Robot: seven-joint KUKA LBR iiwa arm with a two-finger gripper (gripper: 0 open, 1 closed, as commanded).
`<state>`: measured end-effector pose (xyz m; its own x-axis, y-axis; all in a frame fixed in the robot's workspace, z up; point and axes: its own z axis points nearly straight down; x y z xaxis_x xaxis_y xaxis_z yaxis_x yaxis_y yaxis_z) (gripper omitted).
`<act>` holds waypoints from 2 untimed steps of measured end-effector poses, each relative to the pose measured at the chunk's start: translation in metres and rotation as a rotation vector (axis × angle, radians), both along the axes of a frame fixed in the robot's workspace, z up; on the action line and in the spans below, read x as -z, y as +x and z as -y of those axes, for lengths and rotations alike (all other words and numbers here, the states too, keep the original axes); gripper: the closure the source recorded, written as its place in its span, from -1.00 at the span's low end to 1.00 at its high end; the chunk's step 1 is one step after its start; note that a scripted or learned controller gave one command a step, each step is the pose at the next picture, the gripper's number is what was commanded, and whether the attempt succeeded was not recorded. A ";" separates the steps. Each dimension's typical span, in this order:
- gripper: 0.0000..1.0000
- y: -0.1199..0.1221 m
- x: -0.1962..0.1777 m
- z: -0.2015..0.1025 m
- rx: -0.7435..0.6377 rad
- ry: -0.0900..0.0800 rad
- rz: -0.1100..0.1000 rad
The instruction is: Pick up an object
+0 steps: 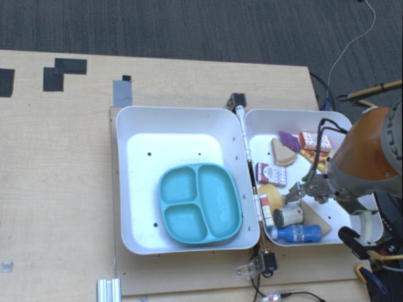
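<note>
My gripper [298, 195] hangs low in the right bin [339, 119], reaching in from the right under the orange-banded wrist. It is just above a grey can [288, 217] that lies on its side. A blue bottle [298, 233] lies in front of the can. To the left are a yellow item [271, 195] and a maroon and white carton [272, 173]. Behind them rest a tan bread slice [283, 151], a purple piece [289, 139] and a red and white packet [314, 141]. The arm hides the bin's right part.
The left bin [140, 128] holds a blue divided plate [200, 202]. A red and white tube [264, 210] lies along the right bin's left wall. Cables and a clamp [264, 263] sit at the bench's front edge.
</note>
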<state>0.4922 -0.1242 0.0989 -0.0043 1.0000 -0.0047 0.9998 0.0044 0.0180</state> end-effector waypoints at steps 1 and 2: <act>1.00 0.002 -0.011 -0.001 -0.002 0.000 0.003; -1.00 0.002 -0.010 -0.001 -0.002 0.000 0.003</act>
